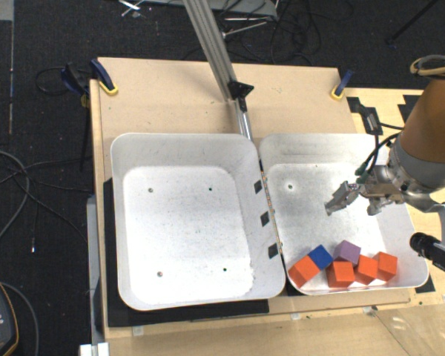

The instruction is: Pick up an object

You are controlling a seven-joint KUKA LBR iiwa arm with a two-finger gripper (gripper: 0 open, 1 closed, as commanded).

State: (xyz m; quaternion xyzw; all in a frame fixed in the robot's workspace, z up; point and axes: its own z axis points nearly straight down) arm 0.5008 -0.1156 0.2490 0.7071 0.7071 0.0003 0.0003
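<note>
Several small blocks lie along the front edge of the right bin (304, 150): an orange block (304, 271), a blue block (320, 256), a purple block (348, 251), and more orange blocks (342, 274) (386, 265) beside them. My gripper (356, 199) hangs over the middle of the right bin, above and behind the blocks. Its two fingers are spread apart with nothing between them.
The left bin (182, 217) sits beside the right one, with a shared rim between them. A slanted metal rod (211, 39) crosses the back of the bench. Clamps (104, 78) (342, 84) stand at the bench's back corners.
</note>
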